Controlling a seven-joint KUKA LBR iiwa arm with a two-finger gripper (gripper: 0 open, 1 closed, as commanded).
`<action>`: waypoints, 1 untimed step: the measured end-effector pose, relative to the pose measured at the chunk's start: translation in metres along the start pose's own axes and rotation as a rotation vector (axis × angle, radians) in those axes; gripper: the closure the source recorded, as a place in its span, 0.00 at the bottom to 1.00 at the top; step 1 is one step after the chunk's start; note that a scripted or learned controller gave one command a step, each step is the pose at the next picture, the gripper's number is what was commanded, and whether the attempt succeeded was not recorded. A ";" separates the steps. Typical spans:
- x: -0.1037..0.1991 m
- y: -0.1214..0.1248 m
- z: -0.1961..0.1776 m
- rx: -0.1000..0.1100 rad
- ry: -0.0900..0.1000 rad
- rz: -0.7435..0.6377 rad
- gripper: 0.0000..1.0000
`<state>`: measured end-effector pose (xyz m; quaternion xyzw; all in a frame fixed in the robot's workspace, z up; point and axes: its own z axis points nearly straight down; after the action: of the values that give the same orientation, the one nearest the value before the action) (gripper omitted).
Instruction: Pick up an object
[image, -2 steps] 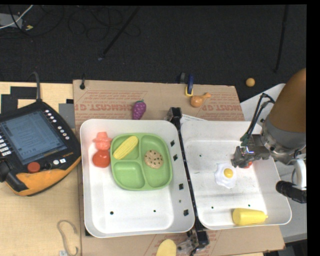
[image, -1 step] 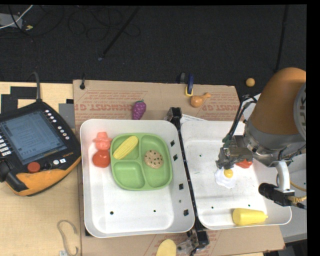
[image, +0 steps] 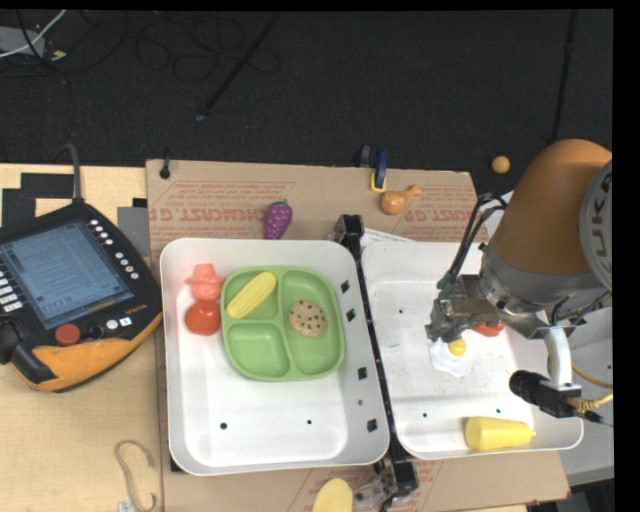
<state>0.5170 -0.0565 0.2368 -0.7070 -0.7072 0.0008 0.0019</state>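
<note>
My gripper (image: 447, 325) hangs low in the right bin (image: 410, 400), right over a white fried egg toy (image: 452, 355) with a yellow yolk. A red piece (image: 488, 327) peeks out just right of the gripper, under the arm. A yellow wedge (image: 497, 433) lies near the bin's front right corner. In the left bin (image: 260, 430) a green divided plate (image: 283, 322) carries a yellow corn cob (image: 249, 293) and a cookie (image: 307, 318). A pink toy (image: 204, 281) and a red tomato (image: 202, 317) sit left of the plate.
Behind the bins, on cardboard, lie a purple grape bunch (image: 278, 217) and an orange pear-shaped toy (image: 398, 199). A teach pendant (image: 70, 285) rests at the left. Another yellow toy (image: 333, 494) sits at the front edge. A black divider (image: 362, 330) separates the bins.
</note>
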 end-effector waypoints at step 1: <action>-0.005 0.003 0.020 0.002 -0.001 0.001 1.00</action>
<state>0.5197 -0.0613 0.2172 -0.7074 -0.7068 0.0018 0.0020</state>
